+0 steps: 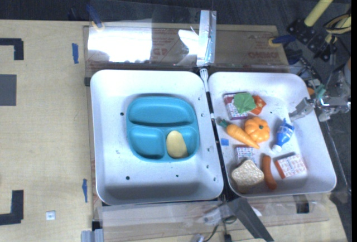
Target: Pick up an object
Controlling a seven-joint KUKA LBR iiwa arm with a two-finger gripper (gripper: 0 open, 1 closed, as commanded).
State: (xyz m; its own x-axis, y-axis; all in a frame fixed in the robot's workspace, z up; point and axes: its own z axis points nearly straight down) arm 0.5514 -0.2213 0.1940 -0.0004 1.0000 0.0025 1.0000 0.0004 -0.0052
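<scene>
Camera view puts the jaws at the right bin's three o'clock rim, their opening impossible to tell, nothing visibly held. Just toward nine o'clock lies a blue-and-white bottle, pumpkin and carrot beyond. Crowding risks a glancing, empty grasp.

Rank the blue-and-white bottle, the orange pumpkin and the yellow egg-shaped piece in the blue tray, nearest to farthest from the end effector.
1. Blue-and-white bottle, in the right bin, just left of and below the end effector.
2. Orange pumpkin, mid right bin, farther left.
3. Yellow egg-shaped piece, in the blue tray in the left bin.
</scene>
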